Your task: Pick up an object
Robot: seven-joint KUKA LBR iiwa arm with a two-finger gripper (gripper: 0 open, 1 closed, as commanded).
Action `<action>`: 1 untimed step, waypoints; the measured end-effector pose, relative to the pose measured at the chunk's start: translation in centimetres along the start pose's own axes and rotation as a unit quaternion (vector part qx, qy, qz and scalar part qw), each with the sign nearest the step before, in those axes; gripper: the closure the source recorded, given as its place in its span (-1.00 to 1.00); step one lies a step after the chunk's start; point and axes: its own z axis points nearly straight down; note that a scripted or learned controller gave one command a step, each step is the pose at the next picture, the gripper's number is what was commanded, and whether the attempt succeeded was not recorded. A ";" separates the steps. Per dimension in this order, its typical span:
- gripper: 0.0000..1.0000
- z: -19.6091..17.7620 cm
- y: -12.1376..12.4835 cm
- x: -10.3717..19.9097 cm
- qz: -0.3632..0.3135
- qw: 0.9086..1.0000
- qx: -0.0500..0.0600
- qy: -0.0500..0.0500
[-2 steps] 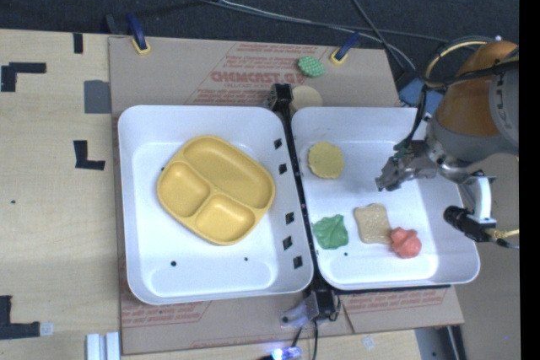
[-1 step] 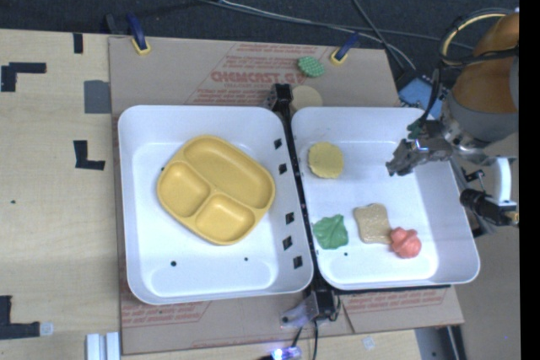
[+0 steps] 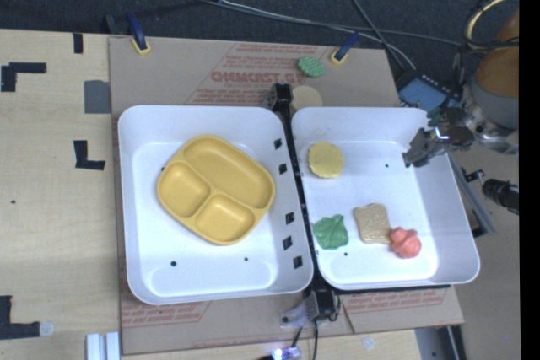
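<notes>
Two white bins side by side on a cardboard sheet atop a wooden bench, under a slanted overhead camera. In the left bin, a yellow three-part tray, tilted askew, near the middle. In the right bin, four small items: a yellow round piece near the top left, just beside the divider; a green leaf-shaped piece lower down, close to the divider; a tan cracker-like square just right of the green one; a red-pink lump touching or nearly touching the tan square's lower right corner. Grey arm with orange band entering from the right, gripper poised over the right bin's upper right edge, well apart from all four items. Nothing seen between the fingers; open or closed, cannot tell at this angle and blur. Beyond the bins, on the cardboard, a small green waffle-textured piece and a pale disc just behind the divider's far end. Blue-and-yellow clamps at the cardboard's back corners; black cables trailing across the dark floor behind.
</notes>
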 end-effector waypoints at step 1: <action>1.00 0.7 0.4 4.3 -0.001 1.000 0.002 0.001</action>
